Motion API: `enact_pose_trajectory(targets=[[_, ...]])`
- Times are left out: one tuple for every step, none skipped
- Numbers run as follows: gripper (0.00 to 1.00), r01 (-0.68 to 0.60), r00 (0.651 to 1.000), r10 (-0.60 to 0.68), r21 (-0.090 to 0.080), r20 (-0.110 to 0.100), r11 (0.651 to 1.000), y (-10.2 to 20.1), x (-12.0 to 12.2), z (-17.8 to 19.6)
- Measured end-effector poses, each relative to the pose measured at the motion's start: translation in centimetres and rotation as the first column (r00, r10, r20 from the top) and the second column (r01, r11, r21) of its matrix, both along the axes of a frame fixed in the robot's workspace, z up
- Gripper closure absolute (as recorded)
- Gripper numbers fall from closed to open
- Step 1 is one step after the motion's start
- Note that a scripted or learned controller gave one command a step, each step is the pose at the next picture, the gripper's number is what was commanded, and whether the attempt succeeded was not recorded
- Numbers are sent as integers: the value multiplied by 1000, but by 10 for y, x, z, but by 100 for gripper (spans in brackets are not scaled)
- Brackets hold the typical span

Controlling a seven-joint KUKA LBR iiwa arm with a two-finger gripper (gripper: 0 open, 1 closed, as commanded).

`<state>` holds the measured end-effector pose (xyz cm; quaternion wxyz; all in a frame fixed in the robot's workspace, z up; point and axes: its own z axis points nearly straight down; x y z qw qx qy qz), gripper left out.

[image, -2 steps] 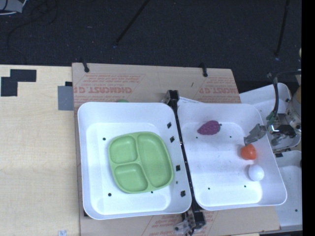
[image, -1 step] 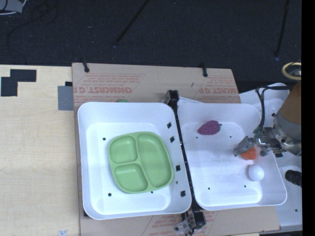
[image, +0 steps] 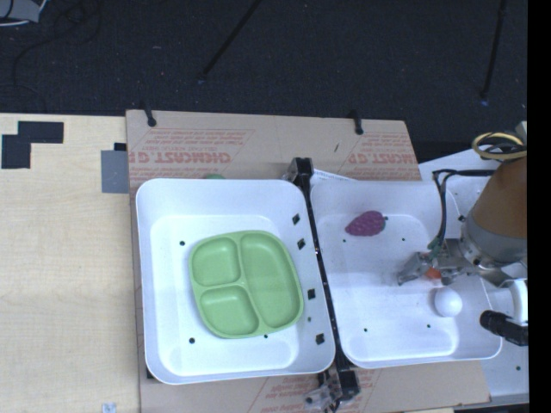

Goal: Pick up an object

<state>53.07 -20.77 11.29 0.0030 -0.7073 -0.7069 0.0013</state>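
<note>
Low over the right bin [image: 379,355], the pincer [image: 419,268] sits at the end of the grey arm [image: 499,222], which comes in from the right edge of the camera view. Whether the pincer is open or closed cannot be told, since its metal parts blur together at this size. A small orange-red spot shows just beside the metal tip, too small to identify. Nothing can be seen gripped.

A white ball [image: 448,303] lies on the bin floor just below and to the right of the pincer, near it but apart. A purple, berry-like lump [image: 366,224] rests farther up and to the left in the same bin, well apart from the pincer.

The left bin [image: 164,231] holds a green plate [image: 246,284] with three compartments, lying flat near the middle. Both bins stand side by side on a sheet of brown cardboard [image: 258,149] with red printing, which lies on the pale wooden worktop [image: 60,274]. A dark cable [image: 442,205] loops up along the right bin's far corner beside the arm.
</note>
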Motion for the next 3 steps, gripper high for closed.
enact_pose_trajectory(targets=[[100, 3, 1000, -3, -1, 1, 1000, -1, 0, 13], [100, -2, 1000, 2, -3, 9, 1000, 0, 0, 76], [100, -2, 1000, 2, -3, 9, 1000, 1, 11, 131]])
